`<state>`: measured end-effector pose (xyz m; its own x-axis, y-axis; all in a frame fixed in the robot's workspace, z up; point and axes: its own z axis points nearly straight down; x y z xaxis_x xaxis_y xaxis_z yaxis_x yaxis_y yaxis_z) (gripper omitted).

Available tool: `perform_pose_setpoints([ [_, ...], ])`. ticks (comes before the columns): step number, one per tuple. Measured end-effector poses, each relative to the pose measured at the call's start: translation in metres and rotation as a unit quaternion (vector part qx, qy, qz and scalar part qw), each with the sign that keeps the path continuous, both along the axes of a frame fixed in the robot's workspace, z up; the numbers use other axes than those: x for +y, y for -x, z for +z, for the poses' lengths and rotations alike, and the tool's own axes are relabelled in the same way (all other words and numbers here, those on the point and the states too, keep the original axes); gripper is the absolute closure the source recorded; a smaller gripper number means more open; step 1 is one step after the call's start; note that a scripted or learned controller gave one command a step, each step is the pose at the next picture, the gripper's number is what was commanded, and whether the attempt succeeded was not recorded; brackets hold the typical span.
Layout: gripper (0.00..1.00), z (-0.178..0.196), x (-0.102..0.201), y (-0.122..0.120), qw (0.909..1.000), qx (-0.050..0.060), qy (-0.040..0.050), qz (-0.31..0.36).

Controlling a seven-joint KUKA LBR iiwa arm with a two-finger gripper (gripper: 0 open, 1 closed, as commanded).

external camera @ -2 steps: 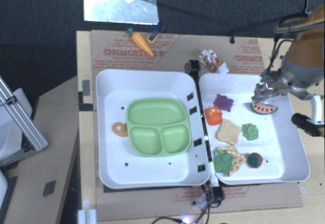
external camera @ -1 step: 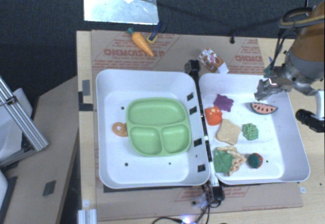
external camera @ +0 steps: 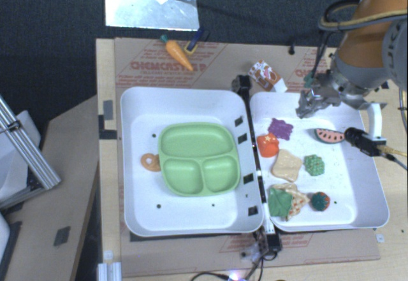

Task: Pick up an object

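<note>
The end effector (external camera: pixel 310 106) is hovering over the back of the right bin (external camera: pixel 366 209); I cannot tell its opening. A purple piece (external camera: pixel 280 128) is lying just below it, a watermelon slice (external camera: pixel 329 135) beside it. Further off, a red piece (external camera: pixel 268 144), a beige piece (external camera: pixel 287 165) and a green one (external camera: pixel 313 164) are lying. Farthest, a green plate (external camera: pixel 196 158) is sitting in the left bin (external camera: pixel 137 114).

Grey arm (external camera: pixel 366 69) (orange band, black cable)
</note>
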<state>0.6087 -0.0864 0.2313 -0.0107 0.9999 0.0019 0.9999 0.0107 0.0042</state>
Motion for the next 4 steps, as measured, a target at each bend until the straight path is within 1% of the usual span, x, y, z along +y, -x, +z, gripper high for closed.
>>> perform_pose_setpoints([
  [1,1.0,-0.011,0.059,-0.008,1.0,0.001,-0.0002,0.0],
  [2,1.0,0.0,0.117,-0.017,1.0,0.0,-0.0005,0.0],
  [3,1.0,0.002,0.164,-0.015,1.0,0.001,-0.0001,-0.001],
  [4,1.0,-0.017,0.188,-0.022,1.0,0.002,0.0006,-0.002],
])
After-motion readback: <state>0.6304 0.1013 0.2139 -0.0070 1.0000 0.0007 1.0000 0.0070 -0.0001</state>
